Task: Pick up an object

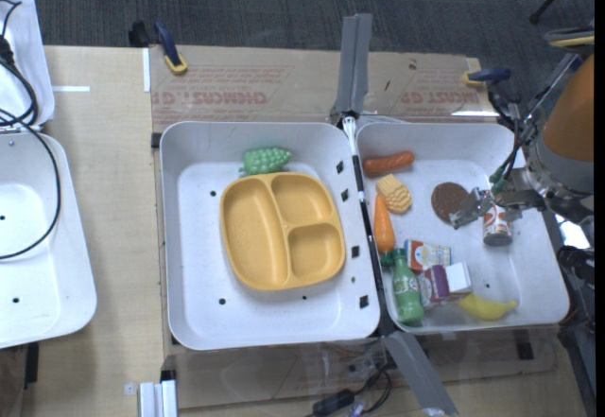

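My gripper (475,208) hangs low in the right bin (548,311), near its right side. It sits between a brown round cookie (448,199) on its left and a small red and white can (497,227) that stands just to its lower right. The gripper's tip overlaps the cookie's right edge. Whether it touches the can is unclear. Further left in this bin lie a red sausage (389,162), a yellow ridged cracker (394,194) and an orange carrot (383,224).
Along the right bin's front lie a green bottle (407,287), two small cartons (437,269) and a banana (489,307). The left bin (189,245) holds a yellow divided plate (282,230) and a green bumpy toy (266,159). A grey divider post (354,65) rises between the bins.
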Controlling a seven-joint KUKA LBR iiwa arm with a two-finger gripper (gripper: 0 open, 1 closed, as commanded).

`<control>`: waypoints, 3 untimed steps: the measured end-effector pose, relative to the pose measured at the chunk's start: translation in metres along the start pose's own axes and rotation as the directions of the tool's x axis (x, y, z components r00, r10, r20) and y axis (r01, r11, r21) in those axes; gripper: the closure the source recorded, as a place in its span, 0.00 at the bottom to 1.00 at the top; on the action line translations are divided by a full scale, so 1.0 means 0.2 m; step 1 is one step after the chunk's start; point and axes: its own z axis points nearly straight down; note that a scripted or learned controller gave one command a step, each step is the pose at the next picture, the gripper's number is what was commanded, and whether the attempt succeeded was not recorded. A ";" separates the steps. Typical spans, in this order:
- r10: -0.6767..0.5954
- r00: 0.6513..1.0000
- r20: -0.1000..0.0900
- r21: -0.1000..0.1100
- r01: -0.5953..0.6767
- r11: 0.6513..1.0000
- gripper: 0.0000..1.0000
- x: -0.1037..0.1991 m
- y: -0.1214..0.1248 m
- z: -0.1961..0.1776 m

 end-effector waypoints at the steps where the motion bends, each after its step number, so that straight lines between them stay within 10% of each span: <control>1: 0.077 0.997 0.001 -0.001 -0.077 0.997 0.00 -0.04 0.00 -0.17; 2: 0.172 0.985 -0.001 0.003 -0.172 0.985 0.00 -0.30 0.02 0.25; 3: 0.172 0.985 -0.001 0.002 -0.172 0.985 0.00 -0.30 0.02 0.25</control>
